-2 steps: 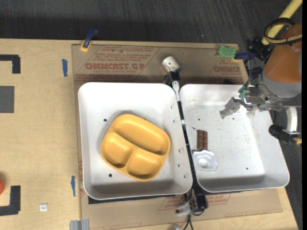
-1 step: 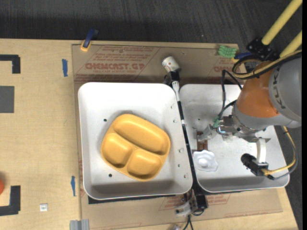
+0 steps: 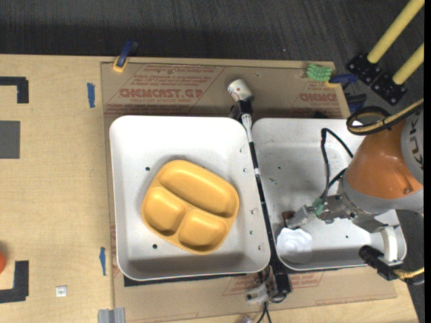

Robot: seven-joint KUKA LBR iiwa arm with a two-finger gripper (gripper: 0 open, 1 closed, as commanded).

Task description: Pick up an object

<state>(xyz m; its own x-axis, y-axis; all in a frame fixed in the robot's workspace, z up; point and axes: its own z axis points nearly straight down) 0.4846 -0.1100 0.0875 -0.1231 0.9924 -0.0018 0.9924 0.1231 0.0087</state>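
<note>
A yellow three-compartment plate (image 3: 190, 205) lies upside-up in the middle of the left bin (image 3: 128, 153). A small white crumpled object (image 3: 294, 240) rests in the near left corner of the right bin (image 3: 296, 140). My gripper (image 3: 301, 216) reaches in from the right and hangs low over the right bin, just above and behind the white object. The arm's orange band (image 3: 380, 170) sits behind it. Whether the gripper touches the white object cannot be made out.
A dark divider rail (image 3: 259, 194) runs between the two bins. A black cable (image 3: 331, 155) loops over the right bin's middle. A white knob (image 3: 237, 88) stands behind the bins, and yellow poles (image 3: 401, 22) lean at the top right.
</note>
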